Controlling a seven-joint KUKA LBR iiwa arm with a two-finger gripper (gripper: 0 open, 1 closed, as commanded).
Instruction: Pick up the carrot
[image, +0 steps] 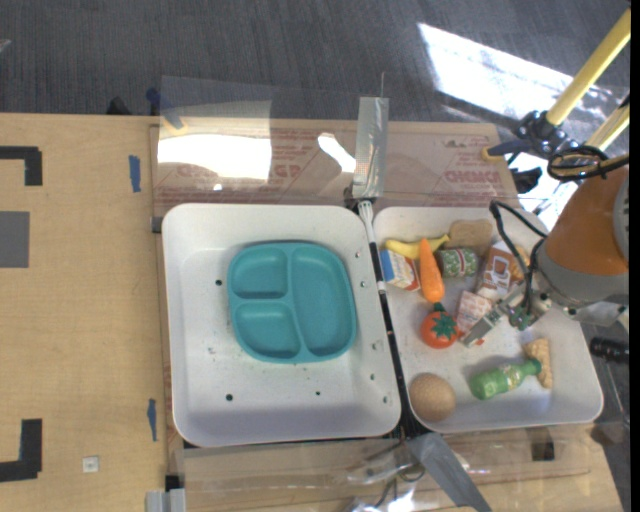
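The carrot (431, 272) is a short orange piece lying in the right bin (575, 400), near its left wall, between a yellow banana (403, 246) and a red tomato (438, 329). My gripper (487, 326) hangs low over the middle of the right bin. It is to the right of the tomato and below-right of the carrot, about a carrot's length away. Nothing is visibly held in it. The grey arm with its orange band (592, 232) comes in from the right.
Crowded around the carrot are a small can (461, 262), a printed box (497, 270) and a bread piece (470, 234). A green bottle (504, 380), a brown egg-shaped item (432, 395) and a cracker (540, 358) lie nearer the front. The left bin (190, 300) holds a teal divided plate (293, 300).
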